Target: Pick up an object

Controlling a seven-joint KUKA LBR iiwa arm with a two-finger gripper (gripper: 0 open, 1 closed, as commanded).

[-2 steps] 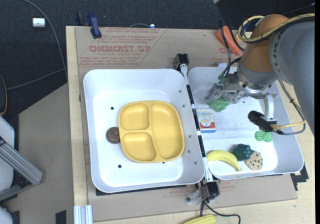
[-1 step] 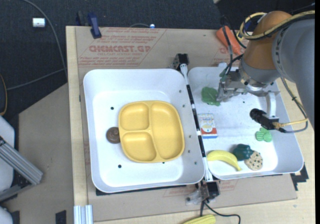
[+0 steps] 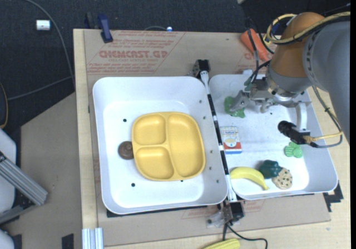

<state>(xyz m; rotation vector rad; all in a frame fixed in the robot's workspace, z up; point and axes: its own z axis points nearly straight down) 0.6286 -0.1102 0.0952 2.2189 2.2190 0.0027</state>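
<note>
"CHEMCAST GP" on the cardboard sheet [image 3: 133,50]

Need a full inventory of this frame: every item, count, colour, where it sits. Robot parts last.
left bin: 1, white, left half of the bench
right bin: 1, white, right half of the bench
divided plate: 1, yellow, three compartments, middle of the left bin
round disc: 1, brown, left bin, at the plate's left edge
banana: 1, yellow, near edge of the right bin
cookie: 1, tan with dark spots, right of the banana
dark green item: 1, between the banana and the cookie
small carton: 1, white with red and blue, right bin by the divider
green toy: 1, far left of the right bin, by the hand
light green item: 1, right side of the right bin
arm: 1, grey with orange band, enters from the right
hand: 1, over the far part of the right bin
</note>
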